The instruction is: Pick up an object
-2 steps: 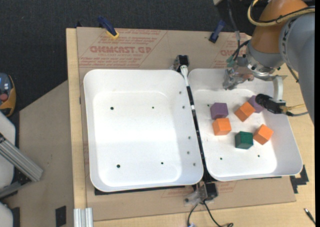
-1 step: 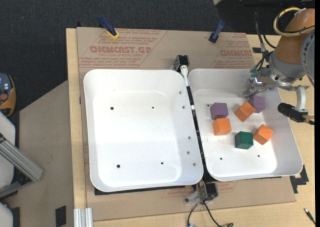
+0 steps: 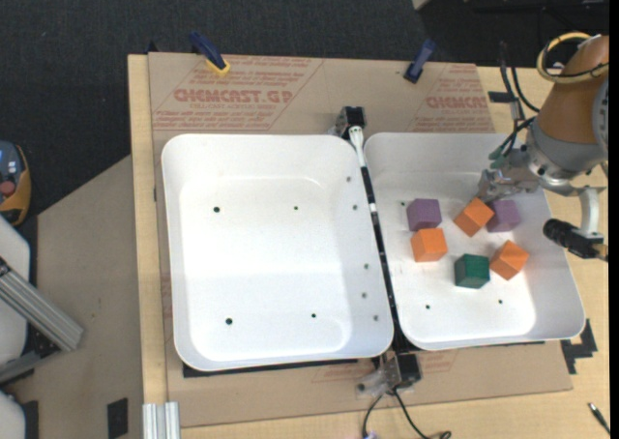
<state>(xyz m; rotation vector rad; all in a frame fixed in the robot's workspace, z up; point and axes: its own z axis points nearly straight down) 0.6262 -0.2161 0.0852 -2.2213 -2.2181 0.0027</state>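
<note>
Several small blocks lie in the right bin [image 3: 551,316]. A purple block [image 3: 423,213] and an orange block [image 3: 428,245] sit towards its left side. Another orange block [image 3: 473,217] touches a second purple block [image 3: 504,216] near the middle. A green block [image 3: 472,271] and a third orange block [image 3: 510,259] lie closer to the front. My gripper [image 3: 499,186] hangs over the far part of the right bin, just behind the orange and purple pair. Nothing shows held in it.
The left bin [image 3: 193,166] lies beside the right one, with a black divider strip [image 3: 372,224] between them. Both rest on a cardboard sheet [image 3: 242,79] held by blue clamps [image 3: 209,52]. Cables [image 3: 513,89] hang near the arm at the right.
</note>
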